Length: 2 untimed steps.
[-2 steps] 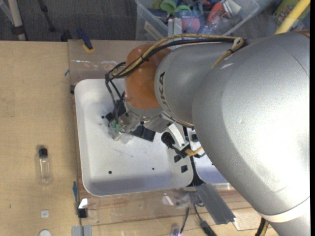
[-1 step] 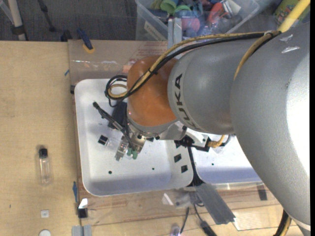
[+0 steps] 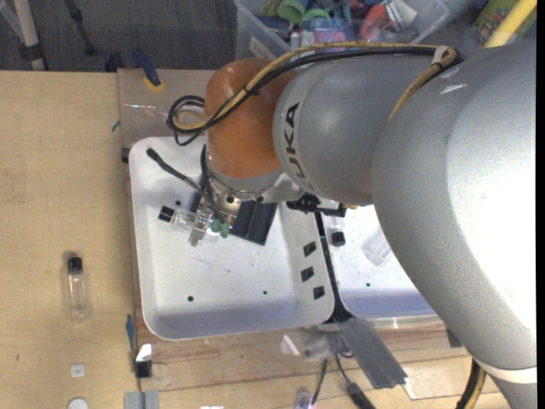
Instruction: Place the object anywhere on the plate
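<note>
Low over the left bin [image 3: 213, 309], near its far side: gripper [image 3: 204, 222], hung from the orange band [image 3: 243, 126] of the grey arm [image 3: 409, 126]. Open or closed, cannot tell; a clutter of clear and green bits and a black block at the tip, too small to sort out. Nothing plainly gripped.

On the left bin's white floor, just two tiny dark specks toward the near side, plus a black cable [image 3: 166, 165] trailing across the far left corner.

Right bin [image 3: 387, 301] touching the left one, largely hidden under the arm; on the visible strip a faint clear scrap [image 3: 375, 250] and a small dark piece [image 3: 338, 239].

Outside both bins, well left on the wooden bench [image 3: 51, 186]: small clear vial [image 3: 77, 286] with a dark cap, lying alone. Whether the task's object, cannot tell.

Beyond the bench, a clear tub [image 3: 255, 24] heaped with coloured toys.
</note>
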{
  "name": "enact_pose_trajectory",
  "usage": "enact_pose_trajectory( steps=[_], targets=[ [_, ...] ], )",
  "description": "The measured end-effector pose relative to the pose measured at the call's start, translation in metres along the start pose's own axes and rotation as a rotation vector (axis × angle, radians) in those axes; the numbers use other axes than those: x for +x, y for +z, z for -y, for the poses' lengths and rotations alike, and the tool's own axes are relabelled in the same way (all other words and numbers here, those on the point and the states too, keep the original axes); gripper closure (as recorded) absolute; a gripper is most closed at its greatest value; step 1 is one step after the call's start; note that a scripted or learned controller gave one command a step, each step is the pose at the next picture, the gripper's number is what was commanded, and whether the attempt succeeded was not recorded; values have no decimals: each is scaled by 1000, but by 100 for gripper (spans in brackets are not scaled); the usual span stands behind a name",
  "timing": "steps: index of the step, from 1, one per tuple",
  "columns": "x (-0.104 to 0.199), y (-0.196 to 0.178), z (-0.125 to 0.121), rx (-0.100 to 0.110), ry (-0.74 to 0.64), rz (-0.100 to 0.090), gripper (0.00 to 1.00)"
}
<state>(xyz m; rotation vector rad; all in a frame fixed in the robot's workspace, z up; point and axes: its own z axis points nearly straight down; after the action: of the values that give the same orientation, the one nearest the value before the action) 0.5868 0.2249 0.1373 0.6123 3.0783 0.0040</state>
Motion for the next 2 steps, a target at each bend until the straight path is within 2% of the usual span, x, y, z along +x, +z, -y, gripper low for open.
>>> enact_pose_trajectory(
  steps=[1, 2],
  targets=[
    [-16, -71, -7, -2, -368, 2, 100],
    [37, 5, 38, 1, -145, -3, 100]
  ],
)
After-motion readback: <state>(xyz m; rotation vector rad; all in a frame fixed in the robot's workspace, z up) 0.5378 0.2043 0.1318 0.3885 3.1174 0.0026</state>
